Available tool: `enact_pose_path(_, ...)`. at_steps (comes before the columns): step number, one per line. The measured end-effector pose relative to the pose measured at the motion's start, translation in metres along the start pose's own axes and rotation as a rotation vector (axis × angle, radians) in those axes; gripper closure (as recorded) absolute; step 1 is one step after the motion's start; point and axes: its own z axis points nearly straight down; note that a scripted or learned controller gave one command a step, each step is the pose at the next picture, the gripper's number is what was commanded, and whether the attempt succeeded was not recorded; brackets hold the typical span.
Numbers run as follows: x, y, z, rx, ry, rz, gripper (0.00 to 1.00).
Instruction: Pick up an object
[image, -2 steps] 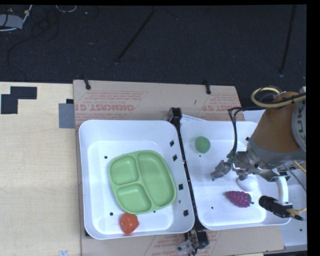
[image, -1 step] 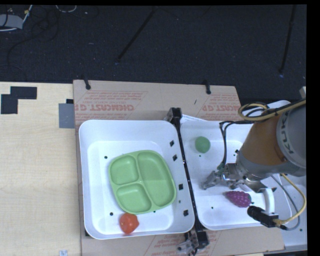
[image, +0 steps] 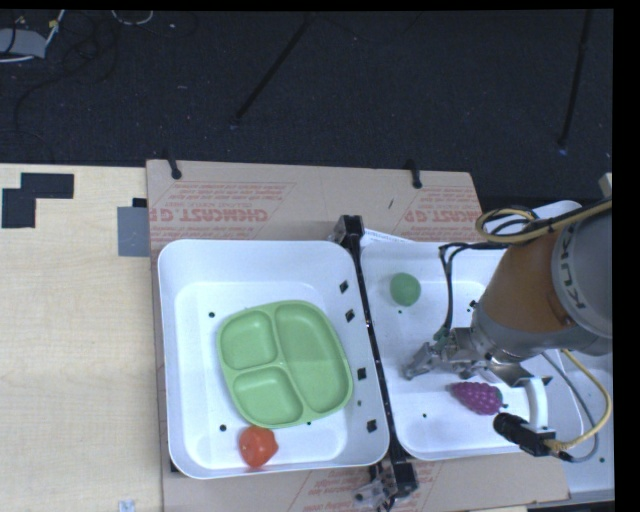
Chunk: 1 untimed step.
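purple grape cluster (image: 477, 397) lies near the front edge of the right bin (image: 425, 440), just beside and in front of the gripper (image: 428, 360), apart from it. gripper state: cannot tell from this angle. risk noted: the tool sits low between the grapes and a green ball (image: 405, 289) toward the bin's back edge; a descent here would likely close beside the cluster or nudge it away. left bin (image: 190, 440) holds a green divided plate (image: 285, 362) and a red fruit (image: 257, 446) near its front edge.
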Motion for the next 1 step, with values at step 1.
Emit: enact_pose_path(1, -0.0011, 0.0003, -0.0112, -0.001, 0.000, 0.006, 1.00)
